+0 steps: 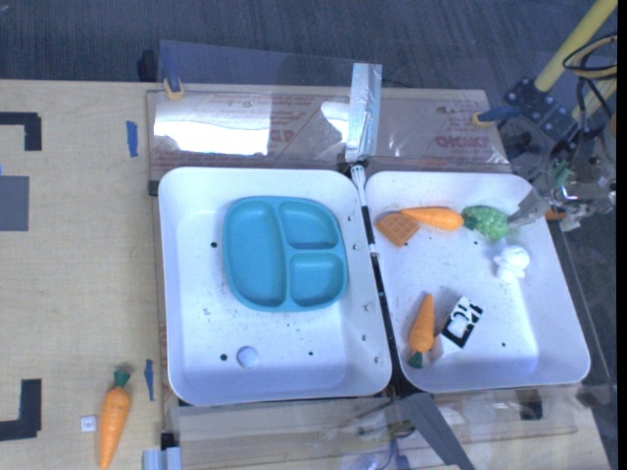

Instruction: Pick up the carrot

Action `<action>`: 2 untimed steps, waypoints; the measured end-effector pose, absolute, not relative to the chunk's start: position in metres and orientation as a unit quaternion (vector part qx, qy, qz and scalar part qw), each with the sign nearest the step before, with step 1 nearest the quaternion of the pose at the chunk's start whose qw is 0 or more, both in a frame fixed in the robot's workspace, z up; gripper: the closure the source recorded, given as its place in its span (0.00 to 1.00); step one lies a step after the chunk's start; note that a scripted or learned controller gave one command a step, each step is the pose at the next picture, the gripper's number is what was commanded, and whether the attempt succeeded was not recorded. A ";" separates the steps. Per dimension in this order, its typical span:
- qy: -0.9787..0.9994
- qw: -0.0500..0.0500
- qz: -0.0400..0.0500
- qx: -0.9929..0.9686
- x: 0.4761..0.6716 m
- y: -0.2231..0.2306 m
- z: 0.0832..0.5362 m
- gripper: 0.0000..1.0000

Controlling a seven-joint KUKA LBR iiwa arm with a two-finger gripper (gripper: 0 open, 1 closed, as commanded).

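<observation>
Camera view | carrots: 3, right bin (pixel 549 292) two, bench one | hand (pixel 563 199) grip: cannot tell

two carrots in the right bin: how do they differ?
The far carrot lies across the right bin near its far wall, beside a green leafy piece; the near carrot lies lengthwise nearer the front. The far carrot looks longer and fatter. Both are orange, lying flat, untouched.

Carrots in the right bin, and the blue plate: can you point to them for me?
Carrot near the top (pixel 431 218), camera view: middle of its orange body.
Carrot near the bottom (pixel 422 325), camera view: middle of its orange body.
Blue plate (pixel 251 253), camera view: floor of its big left compartment.
</observation>
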State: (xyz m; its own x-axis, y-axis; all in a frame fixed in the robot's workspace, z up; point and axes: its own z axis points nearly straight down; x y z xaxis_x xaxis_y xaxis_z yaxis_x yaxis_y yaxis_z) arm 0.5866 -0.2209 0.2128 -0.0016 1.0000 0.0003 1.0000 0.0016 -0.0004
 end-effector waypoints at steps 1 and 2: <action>-0.763 0.001 0.000 -0.646 0.667 -0.164 0.142 0.00; -0.842 -0.002 -0.001 -0.540 0.646 -0.142 0.087 0.00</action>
State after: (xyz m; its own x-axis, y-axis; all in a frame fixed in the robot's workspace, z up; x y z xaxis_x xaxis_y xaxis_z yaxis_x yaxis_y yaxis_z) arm 0.6458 -0.1418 0.0866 -0.4170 0.9089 -0.0024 0.9089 0.4170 0.0035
